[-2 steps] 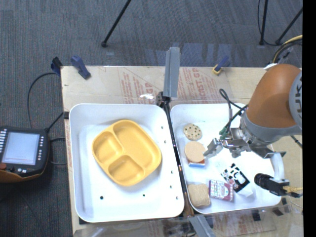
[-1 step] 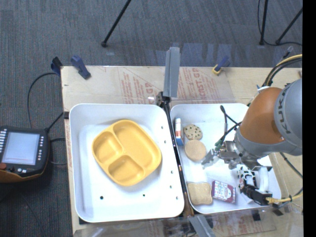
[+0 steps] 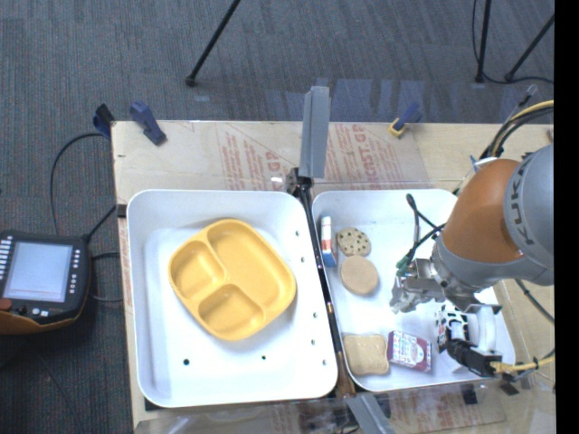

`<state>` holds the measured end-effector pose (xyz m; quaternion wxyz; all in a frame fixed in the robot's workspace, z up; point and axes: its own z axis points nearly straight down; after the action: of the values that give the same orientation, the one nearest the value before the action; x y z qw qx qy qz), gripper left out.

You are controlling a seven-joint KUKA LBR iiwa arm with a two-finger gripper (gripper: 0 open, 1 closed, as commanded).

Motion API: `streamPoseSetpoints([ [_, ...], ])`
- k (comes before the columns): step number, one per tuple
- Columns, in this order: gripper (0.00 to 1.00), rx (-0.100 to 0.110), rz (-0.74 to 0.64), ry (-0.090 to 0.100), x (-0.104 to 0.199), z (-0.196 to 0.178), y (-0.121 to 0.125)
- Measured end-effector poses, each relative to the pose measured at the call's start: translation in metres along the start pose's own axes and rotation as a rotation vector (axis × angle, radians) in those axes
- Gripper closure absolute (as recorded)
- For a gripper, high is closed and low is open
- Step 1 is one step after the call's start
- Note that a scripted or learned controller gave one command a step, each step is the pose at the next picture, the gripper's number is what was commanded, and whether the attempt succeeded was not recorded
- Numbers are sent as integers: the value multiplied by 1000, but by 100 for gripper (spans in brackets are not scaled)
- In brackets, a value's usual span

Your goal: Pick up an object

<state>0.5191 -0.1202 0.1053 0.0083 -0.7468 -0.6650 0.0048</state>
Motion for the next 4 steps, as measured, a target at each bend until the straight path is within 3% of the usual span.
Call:
streamPoseSetpoints([
  [1, 100, -12, -78, -3, -56, 20, 79],
  [2, 100, -11, 235, -1, -80, 21, 71],
  [3, 100, -9, 606, 1, -44, 21, 83],
  [4, 100, -9, 910, 1, 20, 21, 96],
])
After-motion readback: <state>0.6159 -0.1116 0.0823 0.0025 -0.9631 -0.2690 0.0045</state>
